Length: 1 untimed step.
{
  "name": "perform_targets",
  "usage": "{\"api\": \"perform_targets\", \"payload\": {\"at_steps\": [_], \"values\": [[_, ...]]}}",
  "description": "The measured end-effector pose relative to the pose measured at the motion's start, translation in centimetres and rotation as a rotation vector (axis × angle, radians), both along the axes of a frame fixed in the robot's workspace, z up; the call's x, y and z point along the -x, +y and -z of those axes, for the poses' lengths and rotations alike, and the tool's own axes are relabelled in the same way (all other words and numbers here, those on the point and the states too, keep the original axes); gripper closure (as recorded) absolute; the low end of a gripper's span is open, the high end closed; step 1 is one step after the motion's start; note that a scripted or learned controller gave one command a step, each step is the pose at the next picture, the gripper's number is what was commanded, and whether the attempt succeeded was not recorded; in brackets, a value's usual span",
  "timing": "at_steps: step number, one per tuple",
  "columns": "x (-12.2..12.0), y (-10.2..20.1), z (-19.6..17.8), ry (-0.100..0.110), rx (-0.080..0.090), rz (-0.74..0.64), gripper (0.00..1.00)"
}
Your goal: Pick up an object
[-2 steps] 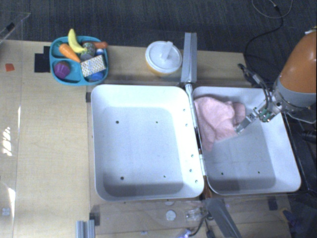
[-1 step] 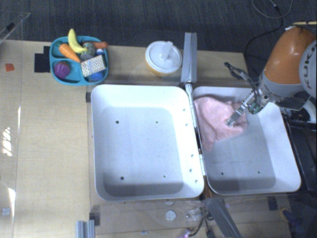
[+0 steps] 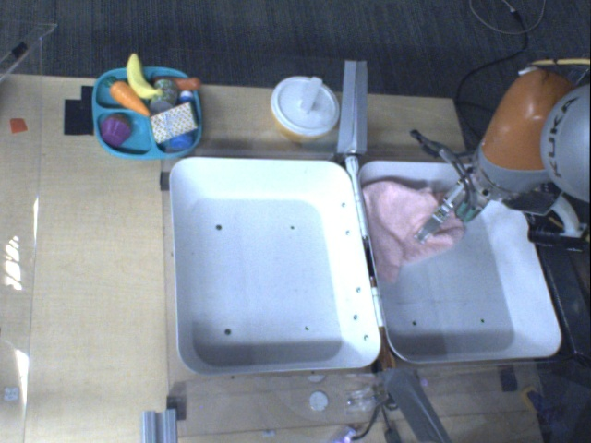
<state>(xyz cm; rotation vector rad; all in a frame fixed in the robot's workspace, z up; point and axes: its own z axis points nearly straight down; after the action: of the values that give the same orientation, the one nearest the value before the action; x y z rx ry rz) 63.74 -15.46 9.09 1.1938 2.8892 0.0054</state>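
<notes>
1. Wooden, pale and wide, the table (image 3: 83, 275) carries everything, with dark carpet beyond its far edge.
2. Two shallow white bins sit side by side on it, their inner rims touching along a grey hinge strip. The left bin (image 3: 268, 266) is the bigger in view and shows a bare speckled floor.
3. The right bin (image 3: 471, 293) holds the pink cloth in its far left corner.
4. The arm (image 3: 540, 132) reaches in from the right, its orange band bulging over the bin's far right corner and the grey wrist slanting down towards the cloth.
5. The pink cloth (image 3: 392, 220) lies crumpled against the left wall of the right bin, one fold trailing towards the near side.
6. A blue divided tray (image 3: 102, 109) stands on the table beyond the left bin, with a toy banana, a carrot, a purple piece and a speckled block in its compartments.
7. A white lidded cup (image 3: 305, 107) stands by the far end of the grey strip.
8. The pincer (image 3: 434, 227) is down at the right edge of the cloth, tips touching or pressed into the fabric. Its slim fingers look nearly together, but I cannot tell how far apart they are, nor whether any cloth is caught between them.
</notes>
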Motion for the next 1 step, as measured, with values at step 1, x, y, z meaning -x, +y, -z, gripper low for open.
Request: {"api": "perform_targets", "payload": {"at_steps": [1], "values": [[0.22,-1.74,-0.09,-0.001,0.002,-0.034,0.00]]}}
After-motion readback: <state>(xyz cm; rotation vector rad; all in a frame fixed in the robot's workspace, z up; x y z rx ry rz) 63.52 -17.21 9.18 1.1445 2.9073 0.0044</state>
